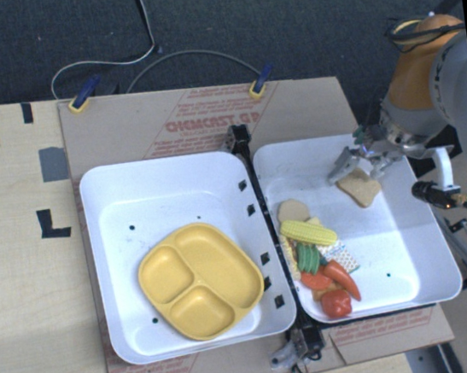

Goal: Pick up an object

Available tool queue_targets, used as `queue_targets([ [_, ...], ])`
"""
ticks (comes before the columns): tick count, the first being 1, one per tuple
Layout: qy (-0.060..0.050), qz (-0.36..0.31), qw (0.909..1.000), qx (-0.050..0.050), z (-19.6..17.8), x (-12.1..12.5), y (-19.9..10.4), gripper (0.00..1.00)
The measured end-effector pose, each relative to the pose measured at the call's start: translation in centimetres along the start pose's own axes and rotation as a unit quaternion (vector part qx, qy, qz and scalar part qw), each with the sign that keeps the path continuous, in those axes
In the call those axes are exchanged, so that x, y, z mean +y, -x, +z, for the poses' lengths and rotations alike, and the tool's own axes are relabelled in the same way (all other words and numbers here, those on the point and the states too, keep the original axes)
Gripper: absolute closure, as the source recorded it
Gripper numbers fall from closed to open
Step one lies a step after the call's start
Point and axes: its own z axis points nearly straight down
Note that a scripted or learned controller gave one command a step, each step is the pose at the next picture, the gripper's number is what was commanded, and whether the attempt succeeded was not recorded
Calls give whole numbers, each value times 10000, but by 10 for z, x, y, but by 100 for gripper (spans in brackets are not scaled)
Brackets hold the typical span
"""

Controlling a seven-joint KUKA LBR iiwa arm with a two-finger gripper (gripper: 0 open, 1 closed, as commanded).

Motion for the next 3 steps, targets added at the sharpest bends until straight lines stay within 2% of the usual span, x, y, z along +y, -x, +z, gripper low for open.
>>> queue_targets([
  [1,8,-2,10000,13,39,28,14,0],
  [2,49,-12,10000,-13,35,-1,-41,0],
  [3,64,14,10000,-22,35,-42,-22,0],
])
